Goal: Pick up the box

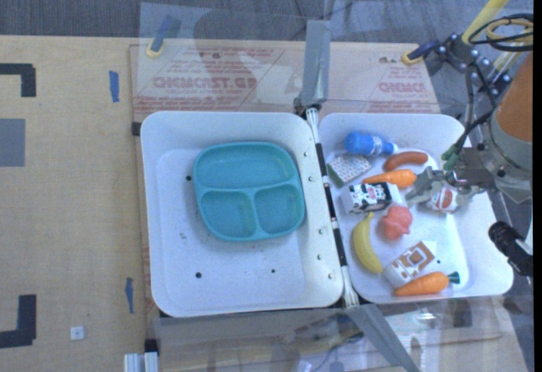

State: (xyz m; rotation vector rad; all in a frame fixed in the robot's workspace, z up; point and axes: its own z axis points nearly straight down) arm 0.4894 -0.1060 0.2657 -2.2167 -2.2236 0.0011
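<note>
A small brown and white box (411,260) lies tilted near the front of the right bin (483,277), between a banana (366,245) and an orange carrot (422,283). A black and white carton (368,195) lies near the bin's left wall. My gripper (434,186) hovers over the right middle of this bin, above and right of the brown box and apart from it. It is next to a small red and white item (444,200). Nothing is visibly held.
The right bin also holds a blue bottle (368,143), a sausage (405,161), a second carrot (398,179), a patterned packet (348,168) and a pink-red fruit (395,222). A teal divided plate (250,191) lies in the left bin (169,277). Cables (474,65) hang at the upper right.
</note>
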